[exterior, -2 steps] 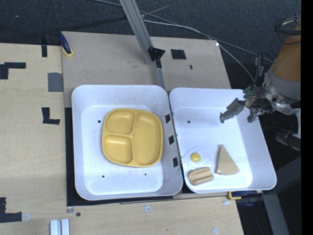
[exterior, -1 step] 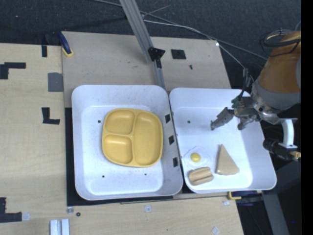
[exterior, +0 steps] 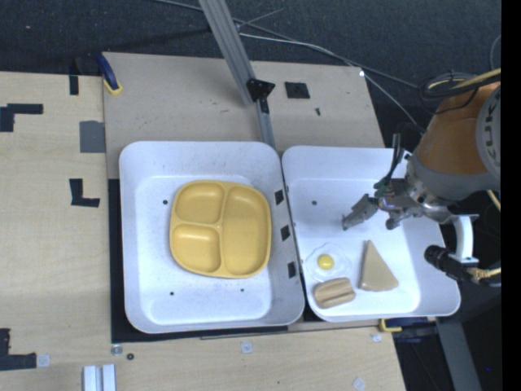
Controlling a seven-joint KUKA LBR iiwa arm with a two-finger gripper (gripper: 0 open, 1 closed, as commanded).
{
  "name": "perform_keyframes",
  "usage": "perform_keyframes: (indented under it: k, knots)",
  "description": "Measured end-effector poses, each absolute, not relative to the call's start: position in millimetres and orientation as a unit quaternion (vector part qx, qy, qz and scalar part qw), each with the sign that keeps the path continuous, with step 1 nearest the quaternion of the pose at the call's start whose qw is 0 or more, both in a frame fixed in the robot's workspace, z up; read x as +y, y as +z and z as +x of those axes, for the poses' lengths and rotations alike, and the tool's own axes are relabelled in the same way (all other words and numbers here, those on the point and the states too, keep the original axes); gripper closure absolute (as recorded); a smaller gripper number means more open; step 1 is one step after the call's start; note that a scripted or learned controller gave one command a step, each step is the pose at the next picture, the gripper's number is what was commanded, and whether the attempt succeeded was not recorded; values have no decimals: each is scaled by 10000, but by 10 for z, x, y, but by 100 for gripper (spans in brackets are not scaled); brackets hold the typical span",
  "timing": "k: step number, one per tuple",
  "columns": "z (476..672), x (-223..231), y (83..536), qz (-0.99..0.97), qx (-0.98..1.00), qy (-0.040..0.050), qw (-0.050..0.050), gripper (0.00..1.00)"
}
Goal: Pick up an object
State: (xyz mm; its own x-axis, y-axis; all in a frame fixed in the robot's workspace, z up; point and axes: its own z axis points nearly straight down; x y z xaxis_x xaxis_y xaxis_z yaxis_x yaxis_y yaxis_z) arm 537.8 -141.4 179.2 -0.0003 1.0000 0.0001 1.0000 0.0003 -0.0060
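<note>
Nearest the camera, pale wooden table (exterior: 49, 243) planks carry black tape marks. In the right bin (exterior: 326, 169), along its near edge, lie a tan bread roll (exterior: 333, 292), a fried egg (exterior: 326, 261) and a beige wedge (exterior: 377, 269). Above them the hand (exterior: 376, 215) hovers, fingers spread apart, gripping nothing. The left bin (exterior: 146, 218) holds a yellow divided plate (exterior: 220, 228). Beyond, a grey metal pole (exterior: 232, 43) slants over dark carpet (exterior: 342, 6) strung with thin cables.
</note>
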Motion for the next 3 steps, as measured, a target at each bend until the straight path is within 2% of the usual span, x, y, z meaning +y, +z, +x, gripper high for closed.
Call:
perform_keyframes:
  k: [1, 2, 3]
  knots:
    - [5278, -1471, 1244, -7073, -7069, 25, 28, 0]
    - [5291, -1459, 1373, -7064, -7078, 12, 18, 100]
    - [5245, -1462, 1989, -7067, -7075, -10, -17, 100]
